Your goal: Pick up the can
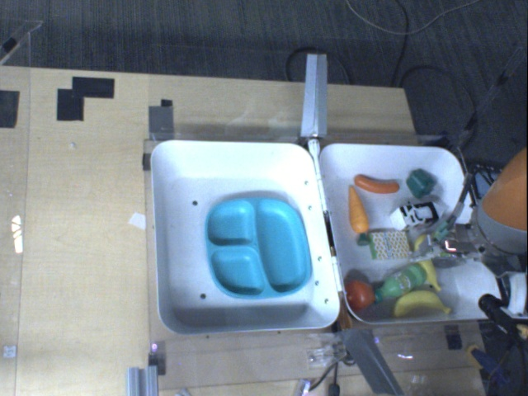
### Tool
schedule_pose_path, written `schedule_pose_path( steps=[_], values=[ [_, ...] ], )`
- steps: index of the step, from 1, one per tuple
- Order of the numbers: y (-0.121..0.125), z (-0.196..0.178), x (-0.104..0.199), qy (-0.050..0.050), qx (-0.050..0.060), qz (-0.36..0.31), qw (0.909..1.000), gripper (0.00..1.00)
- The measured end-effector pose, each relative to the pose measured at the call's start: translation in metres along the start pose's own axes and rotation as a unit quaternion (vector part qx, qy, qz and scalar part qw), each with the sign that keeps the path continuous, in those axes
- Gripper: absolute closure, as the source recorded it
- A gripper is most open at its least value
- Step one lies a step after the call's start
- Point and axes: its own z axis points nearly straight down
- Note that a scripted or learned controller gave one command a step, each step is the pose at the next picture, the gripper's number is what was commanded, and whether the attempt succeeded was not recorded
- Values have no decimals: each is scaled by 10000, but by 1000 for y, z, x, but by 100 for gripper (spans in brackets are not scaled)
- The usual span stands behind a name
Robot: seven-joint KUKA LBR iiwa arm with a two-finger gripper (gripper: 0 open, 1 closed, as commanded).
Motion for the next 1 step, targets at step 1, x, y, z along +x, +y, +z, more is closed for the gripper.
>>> schedule_pose_path(
  steps=[1],
  values=[
    [-7,-113,43,10,65,-977,9952,100]
  ],
)
